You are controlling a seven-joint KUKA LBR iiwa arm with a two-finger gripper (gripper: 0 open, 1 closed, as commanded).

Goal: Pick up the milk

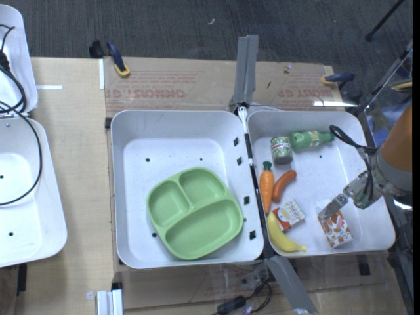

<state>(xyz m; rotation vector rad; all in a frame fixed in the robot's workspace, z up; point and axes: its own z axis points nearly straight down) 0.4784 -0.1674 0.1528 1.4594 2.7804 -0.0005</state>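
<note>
Milk (335, 230) seemingly beneath slanting gripper (331, 208)

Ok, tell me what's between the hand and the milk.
Nothing visible. The hand sits right by the milk carton, at its upper edge, in the right bin; the smaller carton and banana lie apart, toward the view's left.

This is a robotics lab test station, not a home. A plywood-topped bench (72, 110) carries two shallow white bins (121, 176), fixed with clamps (117, 59) at its far edge. The right bin holds toy food such as a plastic banana (283, 235) and carrot (266, 184). Loose black cables (20, 97) trail at the left, over dark carpet (197, 12).
</note>
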